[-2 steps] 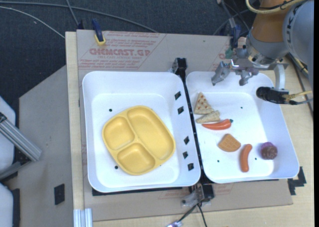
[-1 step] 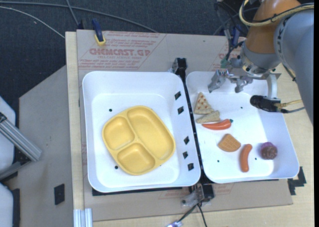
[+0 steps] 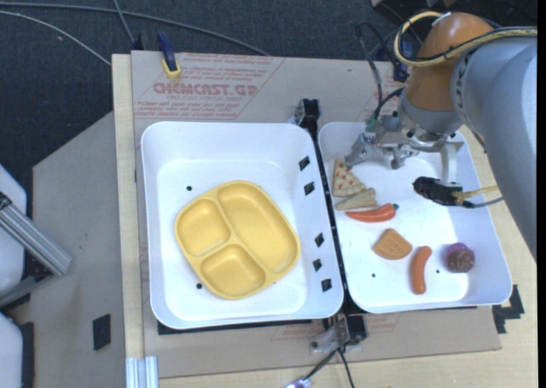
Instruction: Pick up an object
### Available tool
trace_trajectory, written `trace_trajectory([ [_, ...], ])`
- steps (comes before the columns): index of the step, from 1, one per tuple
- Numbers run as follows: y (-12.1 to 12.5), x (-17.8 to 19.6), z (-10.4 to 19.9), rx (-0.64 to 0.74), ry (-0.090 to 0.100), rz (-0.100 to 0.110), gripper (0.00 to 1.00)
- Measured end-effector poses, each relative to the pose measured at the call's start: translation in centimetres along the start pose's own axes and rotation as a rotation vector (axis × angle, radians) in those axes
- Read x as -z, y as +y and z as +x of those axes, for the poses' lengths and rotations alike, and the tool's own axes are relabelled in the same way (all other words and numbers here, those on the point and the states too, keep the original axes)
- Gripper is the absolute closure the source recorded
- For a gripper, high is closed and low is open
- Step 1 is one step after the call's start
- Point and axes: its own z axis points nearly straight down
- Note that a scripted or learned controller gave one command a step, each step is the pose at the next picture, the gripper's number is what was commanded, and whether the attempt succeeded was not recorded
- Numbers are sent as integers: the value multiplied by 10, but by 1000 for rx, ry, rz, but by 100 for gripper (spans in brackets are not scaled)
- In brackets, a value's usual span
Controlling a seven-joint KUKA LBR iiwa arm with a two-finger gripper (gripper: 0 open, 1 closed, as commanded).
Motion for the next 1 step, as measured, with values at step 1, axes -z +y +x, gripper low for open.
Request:
trace_trajectory([
  [1, 1, 13, 0, 0, 0, -2, 100],
])
